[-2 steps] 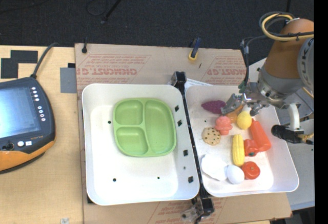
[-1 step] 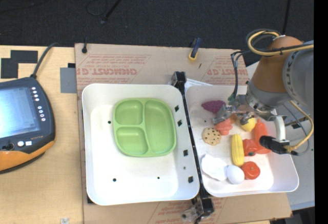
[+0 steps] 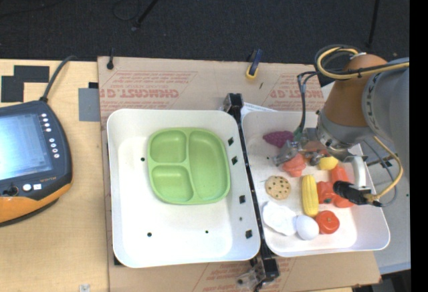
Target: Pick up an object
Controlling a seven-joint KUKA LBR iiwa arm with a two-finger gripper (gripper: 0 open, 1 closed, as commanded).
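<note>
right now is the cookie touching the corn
Apart. The camera view shows a strip of white bin floor between the cookie and the corn, which lies to its right.

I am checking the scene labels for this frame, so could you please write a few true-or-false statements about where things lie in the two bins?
1. The light green divided plastic plate lies in the left white bin. True.
2. The round brown cookie lies on the green plate. False: it lies in the right white bin.
3. The yellow corn cob lies right of the cookie. True.
4. The white egg lies in the left bin. False: it lies in the right bin, near the front.
5. The gripper is over the left bin. False: it is over the right bin.
</note>
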